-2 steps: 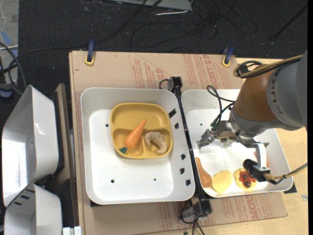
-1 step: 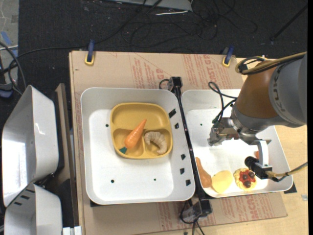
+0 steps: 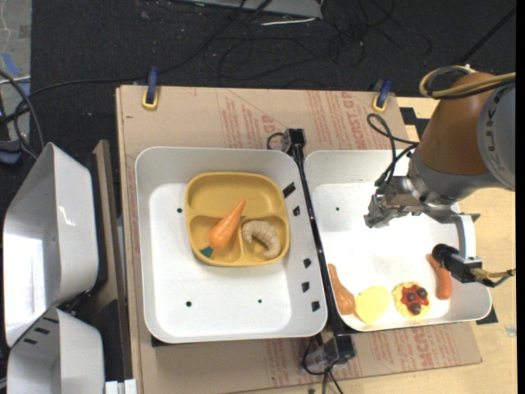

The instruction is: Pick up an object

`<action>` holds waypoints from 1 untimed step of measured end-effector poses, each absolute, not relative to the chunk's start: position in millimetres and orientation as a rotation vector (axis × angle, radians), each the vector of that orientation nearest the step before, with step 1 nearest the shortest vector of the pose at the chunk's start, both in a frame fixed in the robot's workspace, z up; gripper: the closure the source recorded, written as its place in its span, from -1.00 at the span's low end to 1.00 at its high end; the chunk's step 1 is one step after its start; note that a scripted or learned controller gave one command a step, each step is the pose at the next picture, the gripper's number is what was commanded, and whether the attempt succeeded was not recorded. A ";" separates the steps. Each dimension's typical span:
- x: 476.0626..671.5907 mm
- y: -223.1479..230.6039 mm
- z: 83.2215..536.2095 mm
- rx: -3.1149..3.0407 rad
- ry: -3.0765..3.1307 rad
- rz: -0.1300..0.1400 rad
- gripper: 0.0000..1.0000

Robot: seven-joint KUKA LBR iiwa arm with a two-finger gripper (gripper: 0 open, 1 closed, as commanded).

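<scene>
1. I am hovering my gripper [image 3: 384, 212] over the right bin [image 3: 361, 175]; I cannot tell its state.
2. I am eyeing the hot dog [image 3: 443, 279] near the bin's right wall.
3. It is looking light and slick, so I am planning to take its middle.

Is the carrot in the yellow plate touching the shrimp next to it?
Apart. The camera view shows the carrot in the yellow plate's left compartment and the shrimp in the right one, with a raised divider and a strip of bare plate between them.
</scene>
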State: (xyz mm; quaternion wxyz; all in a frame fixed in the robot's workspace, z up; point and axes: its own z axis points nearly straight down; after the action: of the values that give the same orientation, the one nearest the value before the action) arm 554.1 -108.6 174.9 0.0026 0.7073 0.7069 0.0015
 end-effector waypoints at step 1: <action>555.4 -108.7 220.6 2.216 2.221 0.004 1.00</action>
State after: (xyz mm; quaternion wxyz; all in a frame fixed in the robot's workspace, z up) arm 555.4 -108.7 220.6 0.0022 0.7062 0.7080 0.0014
